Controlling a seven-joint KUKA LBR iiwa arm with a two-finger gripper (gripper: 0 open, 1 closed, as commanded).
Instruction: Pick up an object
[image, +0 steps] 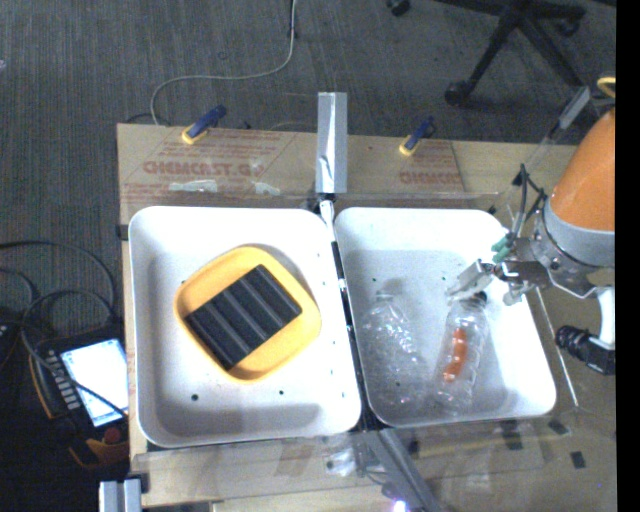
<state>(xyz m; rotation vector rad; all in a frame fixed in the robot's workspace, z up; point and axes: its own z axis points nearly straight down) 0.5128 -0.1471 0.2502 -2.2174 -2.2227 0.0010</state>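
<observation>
Gripper (487, 279) hovered at approx 3 o'clock in right bin (420, 225), just above clear bottle w/ orange label (458, 355). Jaw state: cannot tell. Risk: slick, crushable plastic could squirt out or roll toward crumpled bottle (392, 340) at 9 o'clock.

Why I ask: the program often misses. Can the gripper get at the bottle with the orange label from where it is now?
Probably yes. The gripper hangs just above the top end of the bottle in the right bin, with nothing between them. The other clear bottle lies apart to its left.

Grey arm (580, 235); orange band; small metallic hand (492, 278)
</observation>
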